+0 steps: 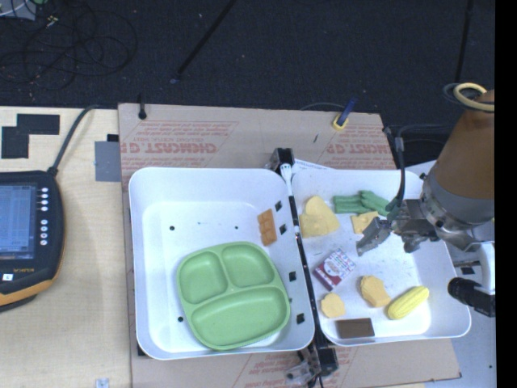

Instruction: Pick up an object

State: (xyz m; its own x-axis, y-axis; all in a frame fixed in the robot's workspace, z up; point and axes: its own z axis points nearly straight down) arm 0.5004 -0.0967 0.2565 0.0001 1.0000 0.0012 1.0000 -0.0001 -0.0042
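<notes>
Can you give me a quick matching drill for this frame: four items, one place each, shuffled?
Items:
1. green divided plate
2. yellow corn cob
3. brown rectangular block
4. orange block

Places:
A. right bin, against the near wall
B. left bin, by the right wall
C. left bin, near half
D. right bin, near right corner

Pairs: 1-C, 2-D, 3-A, 4-B
</notes>
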